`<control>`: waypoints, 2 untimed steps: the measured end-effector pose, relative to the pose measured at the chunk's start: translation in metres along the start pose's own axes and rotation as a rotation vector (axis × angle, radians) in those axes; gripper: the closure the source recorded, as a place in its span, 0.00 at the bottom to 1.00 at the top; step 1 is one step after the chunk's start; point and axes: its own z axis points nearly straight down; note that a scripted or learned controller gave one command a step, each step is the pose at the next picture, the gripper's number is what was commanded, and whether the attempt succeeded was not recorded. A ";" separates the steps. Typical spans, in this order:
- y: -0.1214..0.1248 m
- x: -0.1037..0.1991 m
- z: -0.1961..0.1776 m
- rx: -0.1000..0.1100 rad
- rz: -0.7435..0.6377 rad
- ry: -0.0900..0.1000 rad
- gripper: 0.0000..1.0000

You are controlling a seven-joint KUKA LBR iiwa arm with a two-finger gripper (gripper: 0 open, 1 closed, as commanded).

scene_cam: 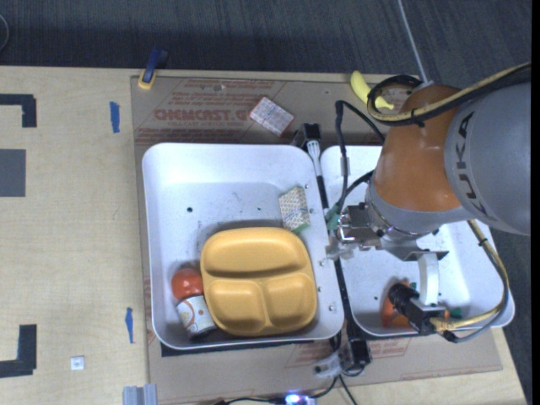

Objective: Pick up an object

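Arm (422, 167) hovering over the right bin (477, 256) for a pick.
The claw (359, 233) is sitting by the bin's left wall, likely lining up on the small orange item (388, 309) nearby; the wrist (409, 218) is hiding whether it is open or closed.

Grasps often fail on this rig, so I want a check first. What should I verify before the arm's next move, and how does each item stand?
1. Arm above the right bin: ok.
2. Something already held: cannot tell.
3. Orange object in the right bin, close under the wrist: ok.
4. Yellow tray flat in the left bin: ok.
5. White can clear of the yellow tray: not ok, it sits against it.
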 end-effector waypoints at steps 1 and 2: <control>0.000 -0.048 0.035 -0.001 0.001 -0.001 1.00; 0.000 -0.048 0.035 -0.001 0.001 -0.001 0.00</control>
